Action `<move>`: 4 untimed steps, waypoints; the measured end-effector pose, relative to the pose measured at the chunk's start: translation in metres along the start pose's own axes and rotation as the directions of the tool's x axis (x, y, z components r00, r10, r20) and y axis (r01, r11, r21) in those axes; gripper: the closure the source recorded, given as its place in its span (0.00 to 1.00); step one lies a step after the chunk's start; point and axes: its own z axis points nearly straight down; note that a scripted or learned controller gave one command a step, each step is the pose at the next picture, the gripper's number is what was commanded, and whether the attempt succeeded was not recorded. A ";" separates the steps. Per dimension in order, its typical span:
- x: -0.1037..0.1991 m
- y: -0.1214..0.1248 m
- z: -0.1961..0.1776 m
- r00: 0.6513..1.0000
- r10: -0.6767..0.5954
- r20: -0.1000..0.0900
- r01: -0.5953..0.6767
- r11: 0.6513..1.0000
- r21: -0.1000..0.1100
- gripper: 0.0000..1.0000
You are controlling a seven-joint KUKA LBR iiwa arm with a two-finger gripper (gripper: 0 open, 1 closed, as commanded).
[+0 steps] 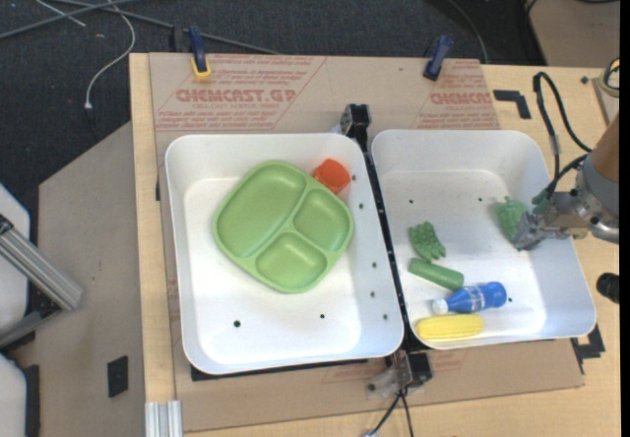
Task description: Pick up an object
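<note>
The right bin [472,145] holds a small green leafy piece [425,240], a green cylinder [436,274], a blue bottle with a white cap [474,298] and a yellow banana-like piece [451,328]. Against the bin's right wall lies another green object [511,218]. My gripper [530,231] reaches in from the right and sits right beside this green object, touching or nearly touching it. In the left bin [197,327] a green divided plate [283,225] lies with an orange object [333,174] at its upper right edge.
The two bins sit side by side on a cardboard sheet [246,91] clamped with blue clips [200,53]. Black cables [551,120] run along the right side near the arm. A central divider rim [379,228] separates the bins.
</note>
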 end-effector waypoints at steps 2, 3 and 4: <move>0.001 -0.002 -0.091 1.000 -0.002 0.000 0.002 1.000 -0.001 1.00; 0.053 0.017 -0.076 1.000 -0.007 -0.005 0.007 1.000 0.007 1.00; 0.098 0.038 -0.064 1.000 -0.005 -0.004 0.005 1.000 0.006 1.00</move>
